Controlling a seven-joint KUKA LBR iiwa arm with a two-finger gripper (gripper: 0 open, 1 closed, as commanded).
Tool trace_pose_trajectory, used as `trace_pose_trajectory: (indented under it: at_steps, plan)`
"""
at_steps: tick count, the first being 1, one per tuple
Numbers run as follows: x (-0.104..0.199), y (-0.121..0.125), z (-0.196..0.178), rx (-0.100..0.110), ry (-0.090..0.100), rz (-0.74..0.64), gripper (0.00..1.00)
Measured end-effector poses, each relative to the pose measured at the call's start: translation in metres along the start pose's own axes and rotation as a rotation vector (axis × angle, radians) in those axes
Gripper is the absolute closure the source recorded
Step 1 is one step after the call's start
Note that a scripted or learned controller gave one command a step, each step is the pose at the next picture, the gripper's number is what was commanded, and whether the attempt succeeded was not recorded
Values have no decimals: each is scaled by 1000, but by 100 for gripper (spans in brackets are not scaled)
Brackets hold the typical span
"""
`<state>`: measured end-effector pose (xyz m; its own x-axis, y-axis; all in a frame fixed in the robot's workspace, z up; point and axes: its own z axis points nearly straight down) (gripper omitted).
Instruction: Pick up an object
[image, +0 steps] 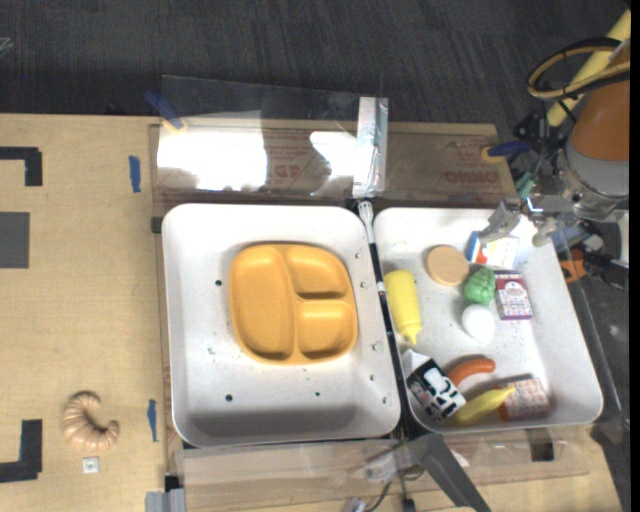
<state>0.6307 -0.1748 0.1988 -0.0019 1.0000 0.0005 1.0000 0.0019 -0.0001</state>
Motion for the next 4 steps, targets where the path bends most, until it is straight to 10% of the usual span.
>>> trace_pose_trajectory:
  at_steps: [1,2,3,4]
  plan:
    - [33,-67,-59,-2,-1,-256,0]
    - [18,-97,102,-7,-3,-353,0]
    - [33,-52,111,-7,-3,-253,0]
    - [11,-59,109,-15,18,-309,0]
